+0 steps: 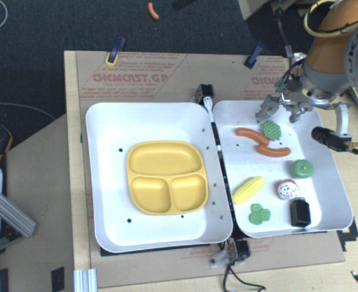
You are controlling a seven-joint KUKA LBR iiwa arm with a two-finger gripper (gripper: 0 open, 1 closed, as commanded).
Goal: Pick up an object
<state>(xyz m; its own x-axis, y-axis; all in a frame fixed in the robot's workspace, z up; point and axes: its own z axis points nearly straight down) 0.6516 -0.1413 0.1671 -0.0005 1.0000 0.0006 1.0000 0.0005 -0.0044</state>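
Candidate object: we take the green bumpy toy (271, 130), a broccoli-like piece, as the likeliest target; it lies in the upper part of the right bin (343, 190), just below the gripper and touching the upper end of the orange sausage (262, 143).
Handling: we judge it light, stiff moulded plastic, not fragile; its knobbly surface should give the pads some purchase.
Grasp point: we would close across its narrow width, keeping clear of the sausage on its lower left.
Other contents: yellow corn (248, 189), green round piece (301, 168), white speckled ball (287, 190), black block (300, 212) and green leafy piece (259, 214) lie well apart from it, lower in the same bin.
Left bin: it carries a yellow divided plate (166, 176).
Gripper: the gripper (282, 109) appears spread and released, with nothing between its fingers.
Arm pose: we see the arm enter from the right, wrist pointing down and leftward, over the bin's upper edge.
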